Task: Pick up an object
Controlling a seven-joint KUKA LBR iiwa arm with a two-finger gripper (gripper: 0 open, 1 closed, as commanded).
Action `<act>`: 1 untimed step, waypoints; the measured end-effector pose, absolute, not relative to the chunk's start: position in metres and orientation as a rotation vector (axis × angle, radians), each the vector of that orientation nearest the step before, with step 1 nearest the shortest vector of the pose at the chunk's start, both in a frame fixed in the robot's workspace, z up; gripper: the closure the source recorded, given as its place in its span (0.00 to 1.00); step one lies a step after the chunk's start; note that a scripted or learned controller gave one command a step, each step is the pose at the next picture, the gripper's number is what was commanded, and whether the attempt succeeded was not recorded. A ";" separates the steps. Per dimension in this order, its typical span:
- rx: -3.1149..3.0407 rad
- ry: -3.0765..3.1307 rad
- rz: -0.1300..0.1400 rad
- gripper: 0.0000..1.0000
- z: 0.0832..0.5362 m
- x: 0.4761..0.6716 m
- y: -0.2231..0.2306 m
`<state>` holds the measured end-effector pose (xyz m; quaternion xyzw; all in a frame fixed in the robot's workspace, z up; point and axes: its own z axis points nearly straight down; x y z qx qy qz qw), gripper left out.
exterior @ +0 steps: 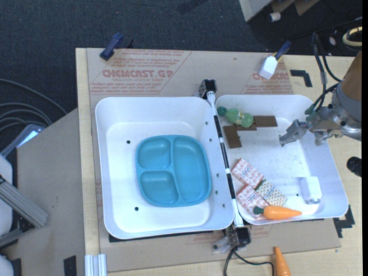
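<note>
claw (290, 133) sits in the right bin (328, 171), upper right part, arm entering from 3 o'clock. fingers look spread, nothing between them, so open and empty

nearest candidates lie at 9 o'clock from the claw: brown block (265, 121) with its long axis running 9-to-3, then the green toy (238, 118) just past it near the bin's upper left corner. a second brown piece (232, 135) lies a bit lower, touching the divider side

at 7 o'clock: patterned packets (247, 173) and (270, 195), lying flat, overlapping. beyond them the orange carrot (278, 213) along the bottom wall, long axis 9-to-3, tip toward 3 o'clock. small white piece (311, 188) at 5 o'clock, near the right wall

left bin (115, 119) holds the blue divided plate (172, 170), well apart, not relevant

my read: brown block is the closest target, short travel toward 9 o'clock. fingers need to straddle its narrow side, i.e. close along the 12-to-6 line. risk: it's thin and flat, may slip
</note>
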<state>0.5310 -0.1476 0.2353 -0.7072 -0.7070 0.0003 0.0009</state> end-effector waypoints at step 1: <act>-2.219 -2.220 0.001 0.00 0.117 0.558 -0.122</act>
